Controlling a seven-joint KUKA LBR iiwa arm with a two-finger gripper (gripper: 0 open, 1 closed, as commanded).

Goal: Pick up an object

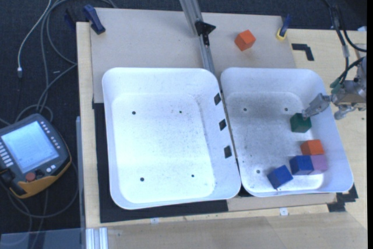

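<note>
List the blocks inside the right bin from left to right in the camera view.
Blue block → green block, under the pincer → second blue block → orange block → pink block.

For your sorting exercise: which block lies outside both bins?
The orange block on the bench behind the right bin. The other orange one and the remaining blocks lie inside that bin.

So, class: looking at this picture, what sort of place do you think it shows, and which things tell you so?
Most likely a robotics lab or test bench. Two shallow white bins sit side by side on a board, a gripper reaches in over small coloured blocks, and a handheld control pendant lies on the dark floor with cables.
</note>
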